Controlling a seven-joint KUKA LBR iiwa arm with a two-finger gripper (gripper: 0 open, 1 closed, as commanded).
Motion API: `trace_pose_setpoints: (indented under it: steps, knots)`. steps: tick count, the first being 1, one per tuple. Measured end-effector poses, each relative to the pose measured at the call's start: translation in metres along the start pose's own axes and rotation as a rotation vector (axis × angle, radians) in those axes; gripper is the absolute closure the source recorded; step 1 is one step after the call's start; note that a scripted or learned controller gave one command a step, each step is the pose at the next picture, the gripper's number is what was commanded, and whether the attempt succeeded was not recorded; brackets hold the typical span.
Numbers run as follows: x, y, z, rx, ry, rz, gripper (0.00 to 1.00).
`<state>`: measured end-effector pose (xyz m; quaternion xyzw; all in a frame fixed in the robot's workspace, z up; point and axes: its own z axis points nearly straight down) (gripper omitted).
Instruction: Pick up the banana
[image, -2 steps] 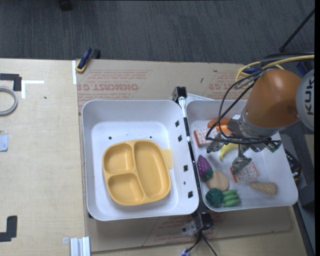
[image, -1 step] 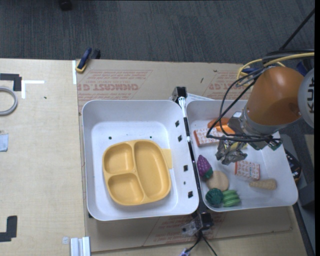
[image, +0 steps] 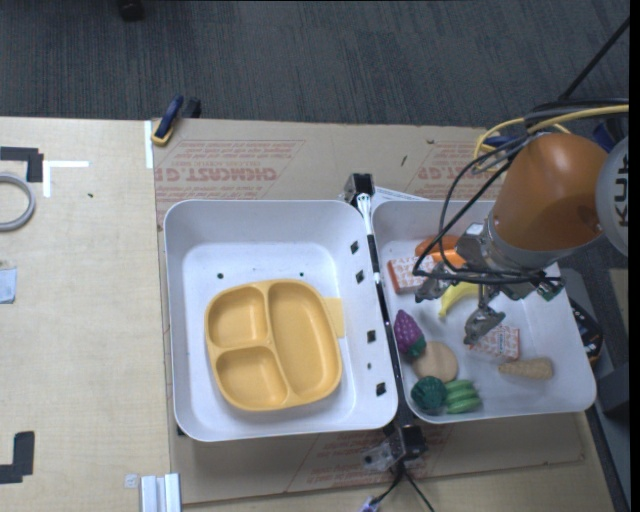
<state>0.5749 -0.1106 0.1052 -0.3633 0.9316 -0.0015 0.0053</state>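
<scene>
I see the gripper (image: 478, 318) over the right bin (image: 570, 400), fingers spread and holding nothing — banana (image: 458, 297) lies just beside, partly under the wrist. Risk imo: fingers close on the pink-white packet (image: 497, 343) instead — too crowded.

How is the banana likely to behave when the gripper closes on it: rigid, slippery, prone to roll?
The banana looks like a small, smooth toy, so probably rigid and light. Its curved, glossy skin may slip or pivot between the fingers. Lying on the bin floor, it might rock rather than roll.
</scene>
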Motion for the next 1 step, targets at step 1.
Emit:
trace_pose_setpoints:
  steps: [1]
  knots:
    - [0.0172,0.0349,0.0113,-0.002,0.007,-0.206,0.00]
